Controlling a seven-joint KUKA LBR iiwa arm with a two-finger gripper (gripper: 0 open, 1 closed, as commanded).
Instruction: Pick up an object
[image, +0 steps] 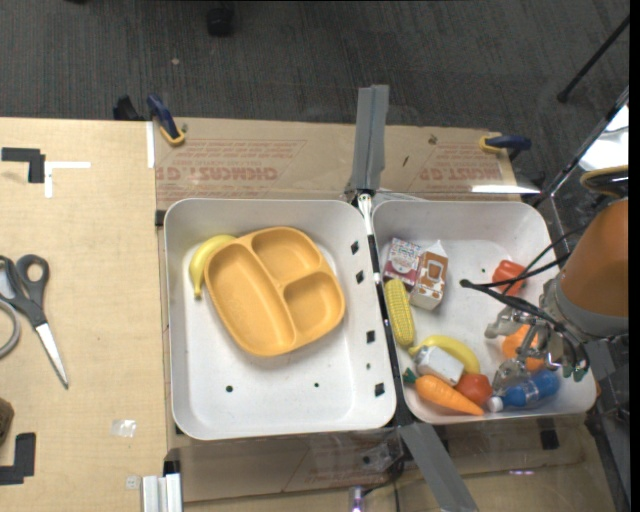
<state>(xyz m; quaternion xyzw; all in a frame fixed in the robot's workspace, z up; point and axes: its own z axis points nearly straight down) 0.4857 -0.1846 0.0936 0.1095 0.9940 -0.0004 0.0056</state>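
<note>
1. The two-finger metal pincer (530, 352) hangs low over the near right corner of the right-hand shallow white bin (470, 212); clutter and cables hide its tips, so I cannot tell how it stands or whether it has anything
2. Directly beneath and just beside it lie a small blue plastic ball-like toy (528, 391) and an orange piece (516, 339); the blue one looks the likeliest target: light, hard, smooth and apt to roll, so I judge it best taken across its widest middle
3. Towards the near edge a red rounded toy (474, 385) touches an orange plastic carrot (444, 396); both seem stiff and light, and the carrot's thick middle offers the surest hold
4. A yellow plastic banana (448, 349) curves just behind them, with a white piece under it
5. Along the left wall lies a yellow corn cob toy (400, 311); towards the far edge sit two small printed cartons (419, 268), light and crushable
6. The left-hand white bin (200, 390) carries a yellow divided plastic plate (274, 290), with another yellow banana (203, 258) at its far left rim
7. Grey-handled scissors (36, 305) lie on the bench at the left
</note>
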